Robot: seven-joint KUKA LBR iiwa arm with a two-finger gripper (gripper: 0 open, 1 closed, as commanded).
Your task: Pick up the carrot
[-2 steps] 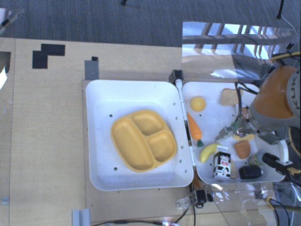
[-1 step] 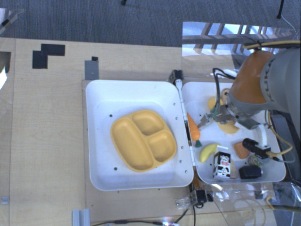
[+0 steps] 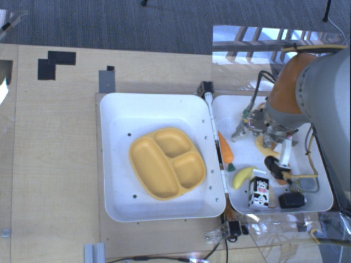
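Note:
The carrot (image 3: 224,149), orange with a green end pointing toward the front, lies in the right bin (image 3: 323,204) tight against its left wall. My gripper (image 3: 268,138) hangs over the middle of that bin, to the right of the carrot and apart from it. It is right above a flat yellow thing (image 3: 260,143). I see nothing held in it.
A yellow banana-shaped toy (image 3: 242,177) lies just in front of the carrot. A small white-and-black box (image 3: 259,191) and a dark block (image 3: 290,200) sit near the bin's front wall. The left bin (image 3: 118,201) holds a yellow divided plate (image 3: 143,163).

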